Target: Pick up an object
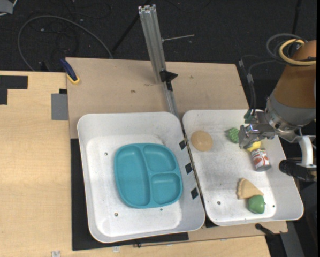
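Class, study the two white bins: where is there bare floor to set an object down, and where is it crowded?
Free: the right bin floor between the tan ball and the wedge; the left bin margin around the teal divided plate. Crowded: the right bin's far corner, around the gripper, can and green item.

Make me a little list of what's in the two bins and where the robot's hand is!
left bin: teal tray
right bin: tan ball, green toy, can, tan wedge, green lump
tool: over right bin's far side, between green toy and can
arm: comes in from the right
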`<state>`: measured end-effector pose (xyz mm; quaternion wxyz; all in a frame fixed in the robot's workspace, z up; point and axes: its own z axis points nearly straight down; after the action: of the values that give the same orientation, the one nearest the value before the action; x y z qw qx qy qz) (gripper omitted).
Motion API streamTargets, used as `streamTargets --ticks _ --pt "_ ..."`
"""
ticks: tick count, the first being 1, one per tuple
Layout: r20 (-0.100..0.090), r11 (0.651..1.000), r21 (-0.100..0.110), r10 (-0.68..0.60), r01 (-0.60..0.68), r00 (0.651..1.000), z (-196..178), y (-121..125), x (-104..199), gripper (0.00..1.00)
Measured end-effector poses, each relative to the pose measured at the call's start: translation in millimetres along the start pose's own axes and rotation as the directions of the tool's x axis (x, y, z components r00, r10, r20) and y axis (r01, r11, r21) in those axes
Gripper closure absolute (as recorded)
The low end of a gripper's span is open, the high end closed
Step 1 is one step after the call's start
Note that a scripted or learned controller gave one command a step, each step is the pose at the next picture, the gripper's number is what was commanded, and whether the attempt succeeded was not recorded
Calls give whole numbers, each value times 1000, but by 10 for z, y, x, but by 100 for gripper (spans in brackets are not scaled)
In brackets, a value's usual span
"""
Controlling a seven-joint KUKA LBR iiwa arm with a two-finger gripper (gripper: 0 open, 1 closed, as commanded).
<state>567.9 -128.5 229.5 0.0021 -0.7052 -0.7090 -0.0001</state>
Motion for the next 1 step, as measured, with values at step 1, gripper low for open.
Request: streamTargets --ticks 1 --pt "0 1000 1 1 -1 1000 116 -45 555 100"
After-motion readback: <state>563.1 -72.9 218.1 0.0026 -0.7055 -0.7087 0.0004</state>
